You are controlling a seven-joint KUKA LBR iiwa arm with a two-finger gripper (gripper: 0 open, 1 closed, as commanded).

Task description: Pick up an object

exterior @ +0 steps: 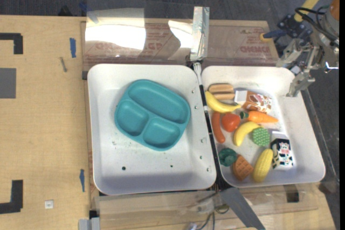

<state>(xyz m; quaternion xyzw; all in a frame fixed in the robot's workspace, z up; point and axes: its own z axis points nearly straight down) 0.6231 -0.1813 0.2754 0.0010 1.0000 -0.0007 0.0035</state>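
Gripper [299, 82] hangs at upper right, over right bin's [315, 140] far corner; finger state can't be told. Glossy plastic toy foods [245, 132] piled center-right. Teal sectioned tray [153, 114] in left bin [102, 132].

The wooden bench [38, 116] bears two shallow white bins side by side, the left bin [102, 164] and the right bin [310, 153], with clear plastic sheeting [135, 37] lying beyond their far edges.
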